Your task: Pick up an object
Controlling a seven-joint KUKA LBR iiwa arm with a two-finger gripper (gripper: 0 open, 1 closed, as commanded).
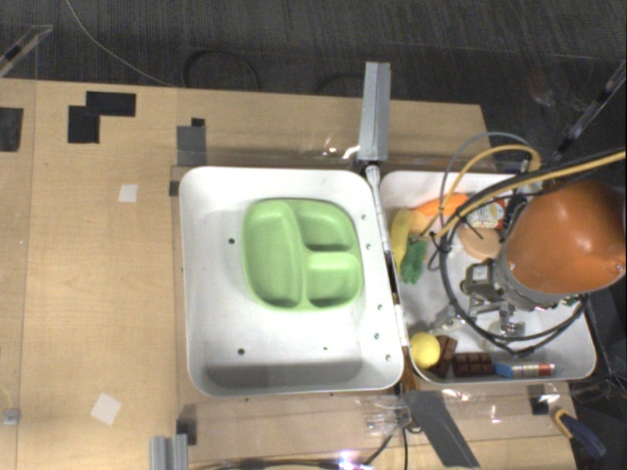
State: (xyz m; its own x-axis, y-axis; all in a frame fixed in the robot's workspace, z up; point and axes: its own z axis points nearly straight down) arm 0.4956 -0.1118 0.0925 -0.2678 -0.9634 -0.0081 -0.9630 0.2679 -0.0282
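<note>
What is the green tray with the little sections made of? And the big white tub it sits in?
The green divided tray looks like moulded plastic: even colour, rounded edges, a soft matte sheen. The left white bin seems to be plastic too, smooth and slightly glossy with rounded corners, though painted metal cannot be ruled out from this view.

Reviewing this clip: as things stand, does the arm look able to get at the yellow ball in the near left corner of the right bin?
Probably yes. The yellow ball lies uncovered in the right bin, with the gripper poised close by to its right. The bin's corner walls and the brown bar touching it could crowd the fingers.
</note>
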